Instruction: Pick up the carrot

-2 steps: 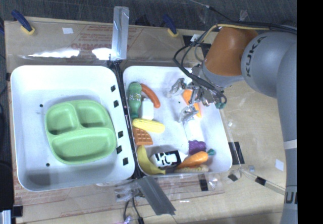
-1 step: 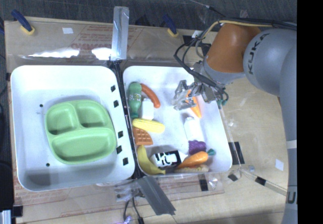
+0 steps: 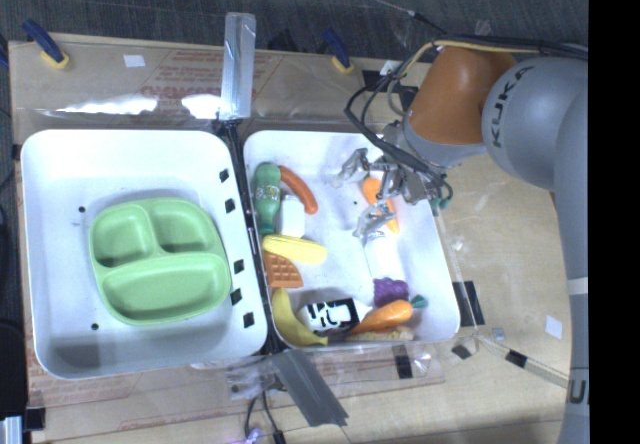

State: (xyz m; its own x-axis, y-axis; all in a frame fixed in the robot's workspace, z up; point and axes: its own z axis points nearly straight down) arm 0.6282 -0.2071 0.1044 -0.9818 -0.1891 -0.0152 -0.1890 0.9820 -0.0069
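Note:
The carrot [image 3: 390,314], orange with a green top, lies near the front right corner of the right bin [image 3: 440,262], beside purple grapes [image 3: 390,289]. My gripper [image 3: 362,195] hangs over the back right part of that bin, well behind the carrot. Its two metal fingers [image 3: 350,169] stand spread apart, so it is open. A small orange-and-white item [image 3: 384,224] lies at the fingers; I cannot tell whether they touch it.
The right bin also holds a green bottle [image 3: 266,194], a red-orange sausage [image 3: 298,189], a yellow piece [image 3: 295,250], a waffle [image 3: 283,274], a banana [image 3: 288,320] and a black-and-white item [image 3: 331,313]. A green divided plate [image 3: 158,262] sits in the left bin [image 3: 40,182].

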